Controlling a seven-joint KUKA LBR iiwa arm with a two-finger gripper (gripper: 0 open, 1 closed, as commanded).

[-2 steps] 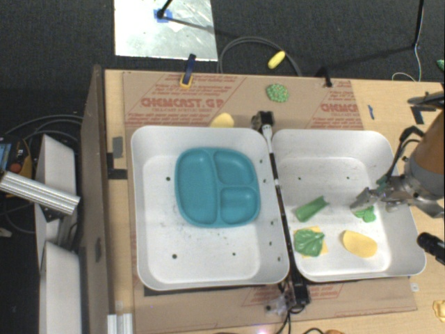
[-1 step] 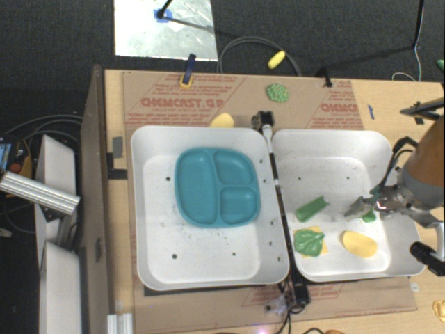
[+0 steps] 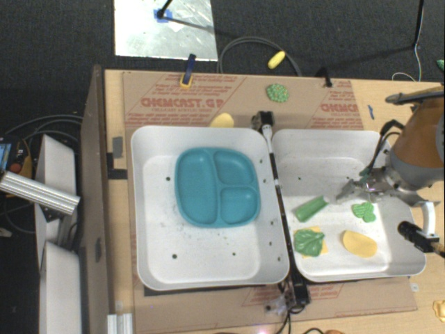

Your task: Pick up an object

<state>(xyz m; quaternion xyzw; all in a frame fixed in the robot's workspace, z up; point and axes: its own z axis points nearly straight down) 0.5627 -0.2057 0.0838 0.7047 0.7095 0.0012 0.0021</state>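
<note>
In the right bin lie a green cylinder-shaped piece, a green leafy piece, a yellow oval piece and a small green bumpy piece. My gripper hangs low over the bin's right half, just above the small green piece and right of the cylinder. Nothing is visibly held in it. The arm reaches in from the right edge.
The left bin holds a blue divided plate. On the cardboard behind the bins rest a yellow piece and a green round piece. A black clamp sits at the bins' shared rim.
</note>
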